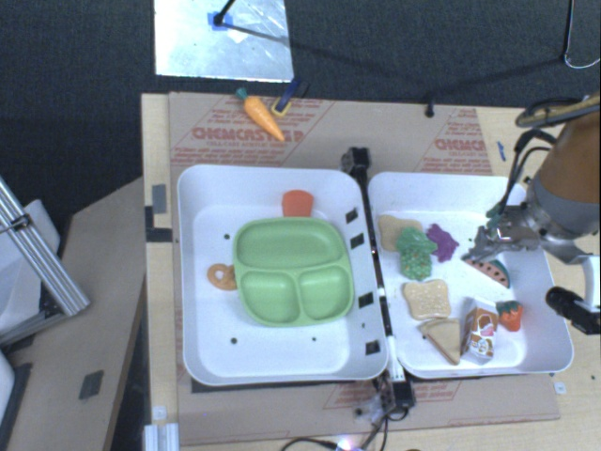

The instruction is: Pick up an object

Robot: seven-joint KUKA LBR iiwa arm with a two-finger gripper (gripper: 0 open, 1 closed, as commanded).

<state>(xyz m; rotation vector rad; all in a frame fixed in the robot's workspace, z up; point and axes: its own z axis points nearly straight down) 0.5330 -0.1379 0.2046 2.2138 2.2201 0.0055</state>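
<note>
Dark carpet surrounds a pale wooden desk (160,139) topped with printed cardboard, on which two shallow white bins sit side by side.

Right bin (554,346): the watermelon slice (489,270) lies near the right wall, directly under the tool (495,240). The tool hangs just above the slice's upper edge, at or very close to contact. Its fingers are small and dark against the clutter; how far apart they stand cannot be made out, and nothing is clearly seen between them. The grey arm (563,191) enters from the right edge.

Outward from the slice: a purple grape cluster (441,242) just left of the tool, touching a green broccoli piece (413,252), which overlaps a tan flat piece (392,228) toward the bin's upper left. Below these, a square of toast (427,299), then a wedge-shaped sandwich piece (441,338) near the front wall. Beside it, a small brown-and-white carton (481,334), and a small orange item with a green top (510,316) just right of the carton.

Left bin (192,252): a green three-compartment plate (289,271) in the middle, an orange-red cup (297,203) just behind it, a small pretzel (223,276) to its left.

Behind the bins, a toy carrot (263,117) lies on the cardboard. Farther back, a shiny foil sheet (225,26) on the carpet.
</note>
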